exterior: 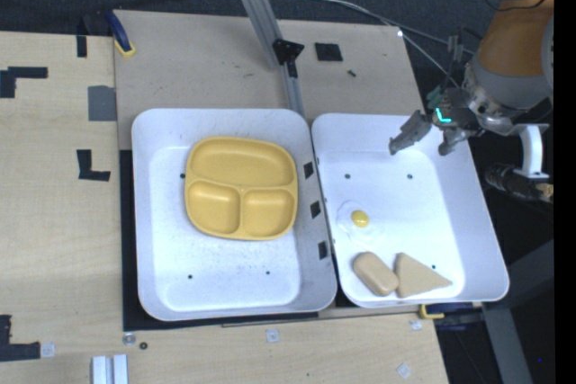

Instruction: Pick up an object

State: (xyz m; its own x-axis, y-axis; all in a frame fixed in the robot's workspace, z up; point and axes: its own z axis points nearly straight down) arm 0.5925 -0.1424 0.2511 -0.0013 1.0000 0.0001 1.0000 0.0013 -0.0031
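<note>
Yellow plastic fills much of the left bin (153, 193): a divided plate (241, 187) with three compartments lies flat near its middle. It looks stiff and light, but broad and low, so I judge it awkward for two fingers unless they take the rim.

Across the divider, the right bin (468, 211) holds three smaller things. A small yellow ball-like piece (360, 218) sits left of centre, alone, well apart from the walls; it would probably roll if nudged. Near the front edge a tan rounded block (373, 272) lies touching a tan wedge (419, 275). Both look rigid and light, likely toy food. The block seems the easier pick, taken across its narrow width, though the wedge pressed against it leaves little room on that side.

Farther right, over the bin's back right corner, the hand (423, 138) hangs with its two fingers spread wide and nothing between them, well apart from all three pieces. The orange-banded arm (513, 40) rises behind it, off the bench (54, 193) edge.
</note>
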